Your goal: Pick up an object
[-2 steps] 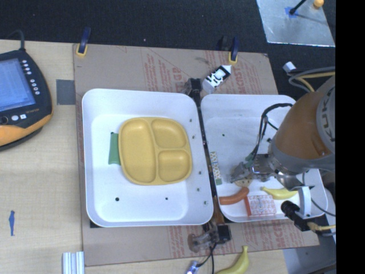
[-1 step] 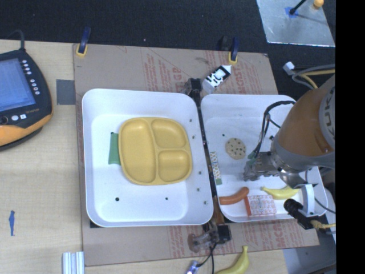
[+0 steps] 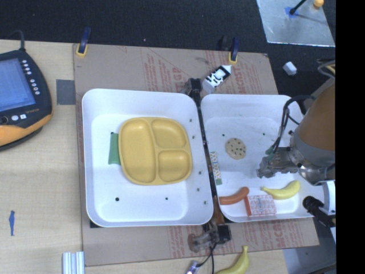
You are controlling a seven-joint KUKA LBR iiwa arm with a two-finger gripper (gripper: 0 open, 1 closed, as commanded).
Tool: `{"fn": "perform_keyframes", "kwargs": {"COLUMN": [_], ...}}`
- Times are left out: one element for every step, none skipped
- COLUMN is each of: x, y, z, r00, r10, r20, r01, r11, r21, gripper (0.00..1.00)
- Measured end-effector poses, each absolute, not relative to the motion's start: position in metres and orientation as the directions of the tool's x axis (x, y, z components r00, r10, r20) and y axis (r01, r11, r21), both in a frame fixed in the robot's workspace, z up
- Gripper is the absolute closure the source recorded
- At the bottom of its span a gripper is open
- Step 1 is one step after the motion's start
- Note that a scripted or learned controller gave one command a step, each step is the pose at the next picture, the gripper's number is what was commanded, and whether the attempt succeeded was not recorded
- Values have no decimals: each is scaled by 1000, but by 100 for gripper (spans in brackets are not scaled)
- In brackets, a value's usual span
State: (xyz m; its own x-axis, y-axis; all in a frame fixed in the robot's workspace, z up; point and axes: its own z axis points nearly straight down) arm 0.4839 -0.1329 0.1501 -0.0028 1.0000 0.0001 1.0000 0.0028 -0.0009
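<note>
a wooden bench (image 3: 40, 198) carries two white bins; the left bin (image 3: 100, 153) holds a yellow divided tray (image 3: 154, 150). in the right bin (image 3: 256, 110), the gripper (image 3: 278, 165), its opening unreadable, hovers just above a banana (image 3: 282, 190), likely light, stiff and slick; grasp across its middle.

A green card (image 3: 114, 148) lies half hidden under the yellow tray (image 3: 154, 150).

Both white bins (image 3: 94, 153) look like smooth, semi-gloss plastic; yellow divided tray (image 3: 154, 150) matt plastic w/ soft sheen. Bench (image 3: 34, 198) pale wood-grain laminate; brown cardboard sheet (image 3: 165, 67) dull, printed. At 5 o'clock, banana (image 3: 282, 190) smooth, waxy-looking plastic
</note>
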Motion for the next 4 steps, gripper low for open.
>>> {"fn": "perform_keyframes", "kwargs": {"x": [538,538,598,601], "y": [-67,-67,-95,-95], "z": [192,192,90,104], "r00": [-4,-3,-4,-8], "r10": [1000,1000,1000,1000], "r20": [2,1,-1,0], "r01": [1000,1000,1000,1000], "r11": [4,3,4,8], "r21": [-3,-3,-6,1], "gripper": [100,0,0,100]}}
